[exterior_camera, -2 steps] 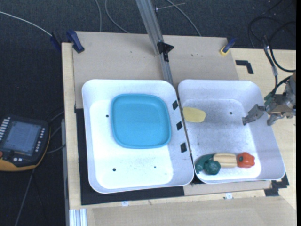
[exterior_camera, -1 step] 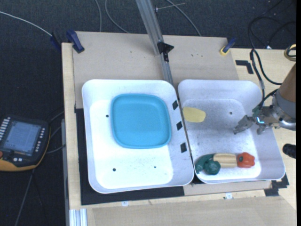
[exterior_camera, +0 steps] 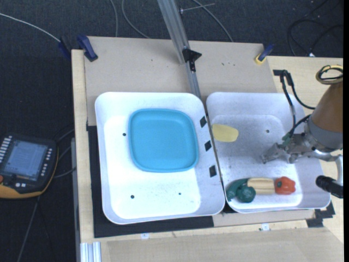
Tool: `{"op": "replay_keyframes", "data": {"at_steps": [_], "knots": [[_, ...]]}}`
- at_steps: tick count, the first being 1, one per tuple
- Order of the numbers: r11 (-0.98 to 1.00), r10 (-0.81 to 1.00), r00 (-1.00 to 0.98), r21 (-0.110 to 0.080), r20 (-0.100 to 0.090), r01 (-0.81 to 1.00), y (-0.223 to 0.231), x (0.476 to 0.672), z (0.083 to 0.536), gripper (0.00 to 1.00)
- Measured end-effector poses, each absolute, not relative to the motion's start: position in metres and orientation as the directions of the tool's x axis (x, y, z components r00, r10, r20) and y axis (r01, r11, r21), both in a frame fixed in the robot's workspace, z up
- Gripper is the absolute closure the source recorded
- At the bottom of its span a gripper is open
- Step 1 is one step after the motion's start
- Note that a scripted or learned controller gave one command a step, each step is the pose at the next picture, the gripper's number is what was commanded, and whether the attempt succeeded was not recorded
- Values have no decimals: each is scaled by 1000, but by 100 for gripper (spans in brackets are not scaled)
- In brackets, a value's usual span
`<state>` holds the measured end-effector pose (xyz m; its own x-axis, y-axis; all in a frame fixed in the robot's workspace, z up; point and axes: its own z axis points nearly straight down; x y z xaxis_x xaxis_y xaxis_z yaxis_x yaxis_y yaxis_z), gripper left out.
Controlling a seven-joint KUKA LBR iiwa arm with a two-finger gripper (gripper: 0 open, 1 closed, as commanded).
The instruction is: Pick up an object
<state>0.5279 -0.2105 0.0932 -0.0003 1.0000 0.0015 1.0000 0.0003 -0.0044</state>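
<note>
Over the right bin (exterior_camera: pixel 240 100), the gripper (exterior_camera: pixel 278 153) is hanging at the end of the arm (exterior_camera: pixel 330 119), and its thin metal fingers (exterior_camera: pixel 268 157) are looking slightly spread with nothing between them, though they are small and hard to read. Below it, along the bin's near wall, a green lump (exterior_camera: pixel 241 191), a tan block (exterior_camera: pixel 260 185) and a red pepper-like toy (exterior_camera: pixel 284 185) are lying in a row, touching one another; a yellow piece (exterior_camera: pixel 224 132) is sitting alone near the left wall. A blue plate (exterior_camera: pixel 163 140) is resting in the left bin (exterior_camera: pixel 112 162). The crowding is looking like the main risk: a finger descending on the row may be landing on a neighbour, pushing things against the wall or closing on two at once. The flat yellow piece may be slipping under the tips.
</note>
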Motion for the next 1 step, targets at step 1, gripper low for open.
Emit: {"op": "replay_keyframes", "data": {"at_steps": [1], "knots": [[0, 1000, 0, 1, 0, 1000, -211, 530, 106, 100]]}}
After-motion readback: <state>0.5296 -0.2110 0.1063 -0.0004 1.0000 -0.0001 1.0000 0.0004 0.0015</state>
